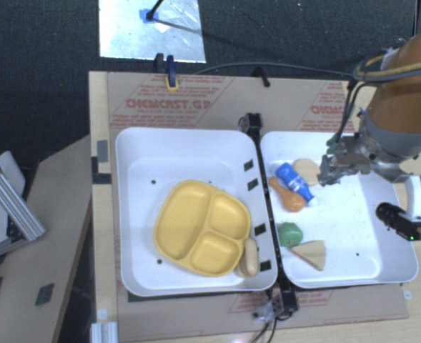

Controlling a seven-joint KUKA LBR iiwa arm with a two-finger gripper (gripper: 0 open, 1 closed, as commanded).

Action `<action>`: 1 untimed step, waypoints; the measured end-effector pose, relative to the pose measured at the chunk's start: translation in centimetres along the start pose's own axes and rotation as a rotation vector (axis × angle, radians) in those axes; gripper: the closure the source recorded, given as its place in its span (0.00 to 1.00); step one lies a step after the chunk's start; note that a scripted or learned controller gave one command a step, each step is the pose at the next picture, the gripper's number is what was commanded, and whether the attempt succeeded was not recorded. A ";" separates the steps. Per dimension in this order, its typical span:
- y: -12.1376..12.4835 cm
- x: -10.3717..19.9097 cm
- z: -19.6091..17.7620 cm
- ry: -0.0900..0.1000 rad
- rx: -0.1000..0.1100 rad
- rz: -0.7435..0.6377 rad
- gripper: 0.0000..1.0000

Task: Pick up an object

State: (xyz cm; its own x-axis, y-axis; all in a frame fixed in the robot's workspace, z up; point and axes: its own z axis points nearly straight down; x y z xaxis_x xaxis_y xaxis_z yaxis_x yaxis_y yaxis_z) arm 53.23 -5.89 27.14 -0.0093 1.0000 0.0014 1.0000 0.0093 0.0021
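- Your gripper (pixel 329 170) hangs over the right shallow white bin (pixel 382 263); whether it's apart or together, you cannot tell.
- Nearest target: the blue plastic bottle (pixel 294 181), lying just left of the gripper, against the orange carrot-shaped toy (pixel 287 196).
- Centre over the bottle before descending, so the carrot isn't nudged.
- Count: two bins on the desk; five small items; one yellow compartment tray (pixel 199 227).
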 end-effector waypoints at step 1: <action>-0.4 5.8 0.0 0.000 0.001 -0.001 1.00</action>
State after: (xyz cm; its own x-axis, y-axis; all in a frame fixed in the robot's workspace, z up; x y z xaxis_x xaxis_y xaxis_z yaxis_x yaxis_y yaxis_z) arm 52.79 -0.12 27.18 -0.0102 0.9999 0.0015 0.9999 0.0102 0.0015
